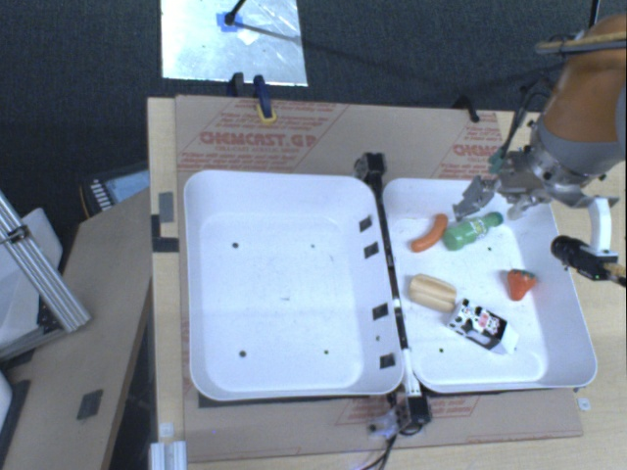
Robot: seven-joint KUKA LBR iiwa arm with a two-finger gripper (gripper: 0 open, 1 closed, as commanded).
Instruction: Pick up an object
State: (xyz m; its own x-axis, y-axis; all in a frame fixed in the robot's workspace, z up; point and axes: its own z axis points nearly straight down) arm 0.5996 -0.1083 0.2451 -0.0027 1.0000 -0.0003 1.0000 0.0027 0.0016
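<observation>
At the upper right of the frame we see the tool hanging over the right bin, just above the green bottle; we cannot tell its state. Beside the bottle lies an orange sausage; lower sit a bread roll, a red piece and a black-and-white carton.

Bench, two white bins side by side
</observation>
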